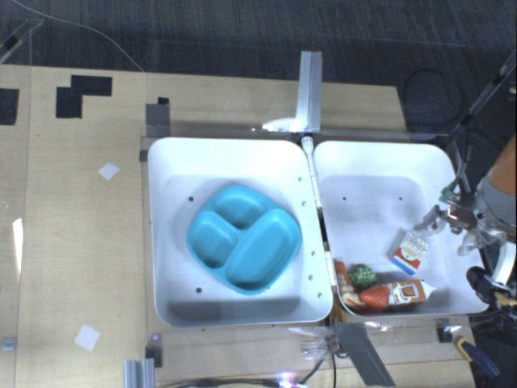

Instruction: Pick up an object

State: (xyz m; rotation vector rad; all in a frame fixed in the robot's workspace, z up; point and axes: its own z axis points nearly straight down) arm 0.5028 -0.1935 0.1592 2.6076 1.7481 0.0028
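blue tray (245, 238) fills left bin (161, 217); hand (436, 219) state unclear beside small carton (410, 252).

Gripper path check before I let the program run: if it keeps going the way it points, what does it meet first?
Probably the small white carton, just below-left of the gripper; depth is unclear from above.

The blue divided plate (244, 238) looks like smooth, slightly glossy plastic. Both white bins (174, 184) appear matt plastic. The bench (73, 241) shows pale wood-grain. The small carton (410, 251) seems printed cardboard, though blurred.
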